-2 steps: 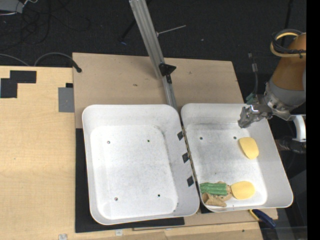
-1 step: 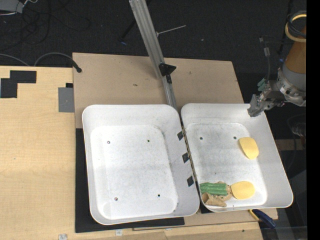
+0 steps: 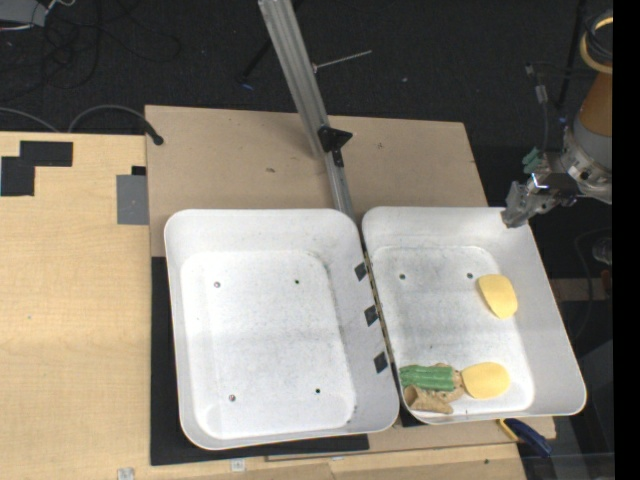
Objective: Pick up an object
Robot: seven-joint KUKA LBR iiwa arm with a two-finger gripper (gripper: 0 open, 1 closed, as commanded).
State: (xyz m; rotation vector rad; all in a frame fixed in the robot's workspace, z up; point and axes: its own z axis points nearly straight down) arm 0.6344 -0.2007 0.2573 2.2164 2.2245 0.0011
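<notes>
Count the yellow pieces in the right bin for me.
2. One yellow piece lies apart by the right bin's right wall. The other sits near its front edge, beside the green toy. Nothing there looks tall enough to hide more.

Dark floor with cables (image 3: 60, 8), pale wooden bench (image 3: 70, 308), slanted aluminium rail (image 3: 300, 78).

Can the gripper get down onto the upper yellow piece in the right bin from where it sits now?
Probably yes. The gripper hangs over the right bin's far right corner, and the yellow piece lies alone on bare floor, apart from the other yellow piece and green toy. Nothing stands between them.
</notes>
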